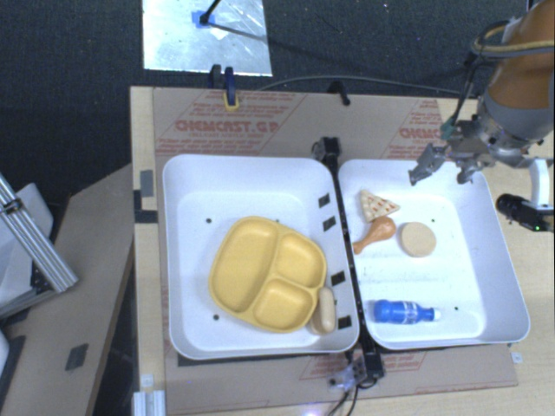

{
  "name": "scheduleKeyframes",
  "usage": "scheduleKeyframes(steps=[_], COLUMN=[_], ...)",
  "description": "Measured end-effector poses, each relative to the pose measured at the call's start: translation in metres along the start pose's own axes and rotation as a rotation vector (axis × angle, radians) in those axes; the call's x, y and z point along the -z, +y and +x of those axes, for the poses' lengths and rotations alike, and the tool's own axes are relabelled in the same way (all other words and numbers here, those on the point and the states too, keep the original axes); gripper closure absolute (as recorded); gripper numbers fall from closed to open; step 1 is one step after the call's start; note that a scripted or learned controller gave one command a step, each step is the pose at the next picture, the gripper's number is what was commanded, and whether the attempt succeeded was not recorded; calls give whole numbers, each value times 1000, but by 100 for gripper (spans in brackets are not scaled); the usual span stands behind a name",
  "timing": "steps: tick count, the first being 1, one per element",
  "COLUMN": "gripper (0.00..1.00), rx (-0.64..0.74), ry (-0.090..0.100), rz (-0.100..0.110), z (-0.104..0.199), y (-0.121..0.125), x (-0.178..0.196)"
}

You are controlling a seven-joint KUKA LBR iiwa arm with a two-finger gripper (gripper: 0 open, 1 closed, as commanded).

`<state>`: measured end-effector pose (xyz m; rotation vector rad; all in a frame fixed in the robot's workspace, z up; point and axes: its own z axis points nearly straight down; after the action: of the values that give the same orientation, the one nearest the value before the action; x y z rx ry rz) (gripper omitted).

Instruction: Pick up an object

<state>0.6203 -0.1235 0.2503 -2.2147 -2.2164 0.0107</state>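
Note:
The right bin [486, 232] holds a pizza-slice toy [377, 204], a tan drumstick [374, 233], a round beige disc [417, 239] and a blue bottle [402, 312] lying on its side near the front. My gripper [443, 168] hangs above the bin's far edge, up and to the right of the pizza slice. Its two fingers [421, 168] are spread apart with nothing between them.
The left bin [199, 189] carries a yellow divided tray [267, 274] with a pale bread-like piece [324, 310] at its front right corner. A black divider [340, 232] runs between the bins. A metal rail [26, 232] stands at the far left.

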Motion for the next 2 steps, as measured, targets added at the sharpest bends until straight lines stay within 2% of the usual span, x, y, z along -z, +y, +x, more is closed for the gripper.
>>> scheduleKeyframes(steps=[1, 2], gripper=[0, 0], rx=[2, 1], ry=[-2, -1], rz=[-12, -8], z=[0, -2], y=[2, 5], x=[8, -54])
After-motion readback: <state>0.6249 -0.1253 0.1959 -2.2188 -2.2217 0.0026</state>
